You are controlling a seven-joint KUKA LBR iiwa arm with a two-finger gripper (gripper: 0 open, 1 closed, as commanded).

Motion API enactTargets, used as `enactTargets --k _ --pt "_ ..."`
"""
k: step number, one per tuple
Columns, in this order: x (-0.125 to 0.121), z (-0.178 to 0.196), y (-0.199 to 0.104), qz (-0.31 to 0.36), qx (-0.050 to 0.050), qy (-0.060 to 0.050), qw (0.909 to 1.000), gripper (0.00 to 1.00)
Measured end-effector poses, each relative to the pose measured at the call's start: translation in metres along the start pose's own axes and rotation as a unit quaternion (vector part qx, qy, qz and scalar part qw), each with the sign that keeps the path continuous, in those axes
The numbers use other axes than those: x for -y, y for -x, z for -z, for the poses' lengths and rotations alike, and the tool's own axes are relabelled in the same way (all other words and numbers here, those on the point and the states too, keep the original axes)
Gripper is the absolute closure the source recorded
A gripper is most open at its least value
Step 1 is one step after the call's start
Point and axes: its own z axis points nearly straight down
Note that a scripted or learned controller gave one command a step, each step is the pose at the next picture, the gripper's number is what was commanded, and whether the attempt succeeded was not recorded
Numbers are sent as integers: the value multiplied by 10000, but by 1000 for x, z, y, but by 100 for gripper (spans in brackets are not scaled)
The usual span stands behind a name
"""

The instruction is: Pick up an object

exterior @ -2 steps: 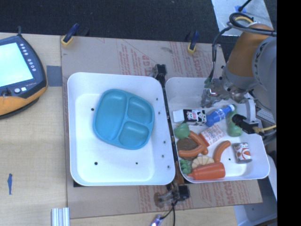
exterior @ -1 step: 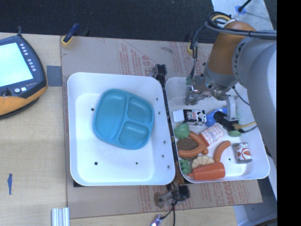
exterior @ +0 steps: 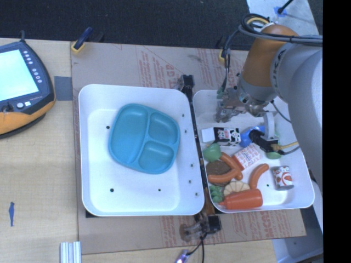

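Light wood bench (exterior: 33,163) with brown cardboard sheet (exterior: 164,64) laid over it. Dark carpeted floor (exterior: 137,7) beyond far edge. Teach pendant (exterior: 19,89) at left; blue clamp (exterior: 81,40) on cardboard corner.

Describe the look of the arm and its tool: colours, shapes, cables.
The arm is thick and rounded, with light grey casing and a wide orange band above the wrist. Dark cables, one with a yellow loop, run along its top near the band. The tool is a small grey metal assembly under the wrist, with thin wires around it; its details are too small to make out.
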Motion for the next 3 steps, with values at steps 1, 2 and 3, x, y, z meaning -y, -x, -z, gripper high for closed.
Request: enactTargets --k 1,2,3 --pt "0 0 0 -1 -2 -1 10000 0" --pt "0 0 1 -6 -2 1 10000 0" --pt "0 0 2 -8 -2 4 10000 0"
